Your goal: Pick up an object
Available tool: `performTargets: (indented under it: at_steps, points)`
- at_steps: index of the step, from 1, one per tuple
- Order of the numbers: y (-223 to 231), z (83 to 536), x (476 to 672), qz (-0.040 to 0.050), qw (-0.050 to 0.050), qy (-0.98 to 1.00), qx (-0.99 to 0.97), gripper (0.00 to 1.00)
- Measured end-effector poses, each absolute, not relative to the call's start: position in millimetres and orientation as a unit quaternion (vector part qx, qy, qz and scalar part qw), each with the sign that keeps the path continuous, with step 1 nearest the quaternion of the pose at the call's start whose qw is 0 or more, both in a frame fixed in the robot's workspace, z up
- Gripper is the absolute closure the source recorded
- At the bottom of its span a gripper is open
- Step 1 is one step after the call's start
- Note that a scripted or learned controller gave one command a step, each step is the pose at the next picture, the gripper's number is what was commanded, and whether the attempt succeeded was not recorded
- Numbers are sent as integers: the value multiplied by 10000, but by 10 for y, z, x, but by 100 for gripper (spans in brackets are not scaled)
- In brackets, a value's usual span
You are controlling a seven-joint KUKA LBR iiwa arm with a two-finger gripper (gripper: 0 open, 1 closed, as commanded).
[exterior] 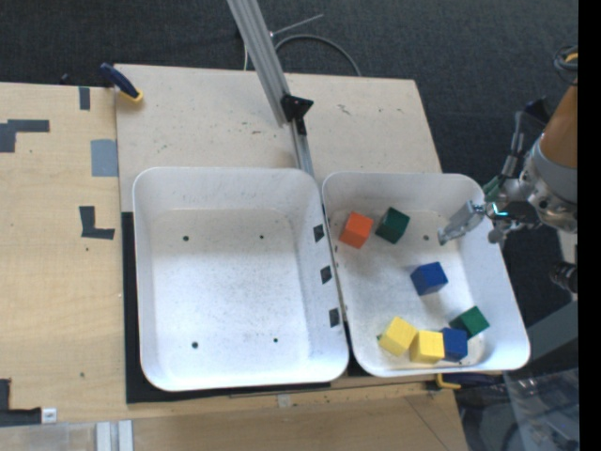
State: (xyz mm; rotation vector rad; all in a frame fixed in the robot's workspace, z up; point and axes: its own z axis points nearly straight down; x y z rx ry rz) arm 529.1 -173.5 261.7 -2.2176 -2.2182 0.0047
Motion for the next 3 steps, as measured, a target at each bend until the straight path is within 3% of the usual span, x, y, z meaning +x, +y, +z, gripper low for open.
performTargets:
  at_steps: [1,3]
  points:
    - [-1734,2641,5299,3,5,-7078,-7064,0]
    - [-1698,1748,5206,17,24,-7074,-7068,0]
